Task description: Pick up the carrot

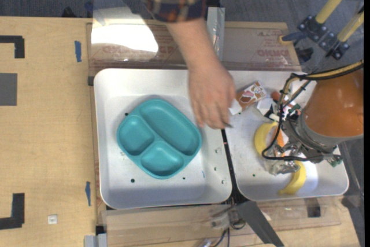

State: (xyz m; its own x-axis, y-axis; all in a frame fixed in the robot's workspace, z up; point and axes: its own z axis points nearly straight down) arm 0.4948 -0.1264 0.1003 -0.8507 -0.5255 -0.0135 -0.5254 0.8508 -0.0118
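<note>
Arm (332,110) low over right bin (332,185), gripper (284,166) by banana (295,179); carrot (280,137) just beside, likely target. Grip state: cannot tell. Hand (211,98) intrudes.

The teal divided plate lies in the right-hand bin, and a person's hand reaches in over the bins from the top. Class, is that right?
Not quite. The camera view shows the teal divided plate lying in the left-hand bin, not the right-hand one. The person's hand does reach in from the top.
</note>
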